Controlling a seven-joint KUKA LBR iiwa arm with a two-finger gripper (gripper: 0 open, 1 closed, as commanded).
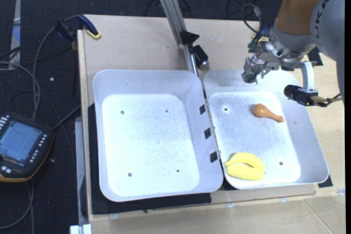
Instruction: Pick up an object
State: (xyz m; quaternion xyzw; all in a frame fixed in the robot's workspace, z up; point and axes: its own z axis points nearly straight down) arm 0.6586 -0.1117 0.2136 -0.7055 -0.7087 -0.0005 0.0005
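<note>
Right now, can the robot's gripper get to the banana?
Probably yes. The banana lies in the open at the near edge of the right bin, with nothing on top. The gripper hangs over the bin's far edge, and the orange toy sits off to the side.

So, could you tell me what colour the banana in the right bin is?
Yellow; the banana shows clearly in the camera view.

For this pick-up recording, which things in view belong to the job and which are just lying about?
Job:
- gripper, above the far edge of the right bin
- orange drumstick-shaped toy, in the right bin
- yellow banana-like toy, near the right bin's front edge

Lying about:
- left bin
- teach pendant, on the floor at left
- blue-and-yellow clamp, at the bench corner
</note>
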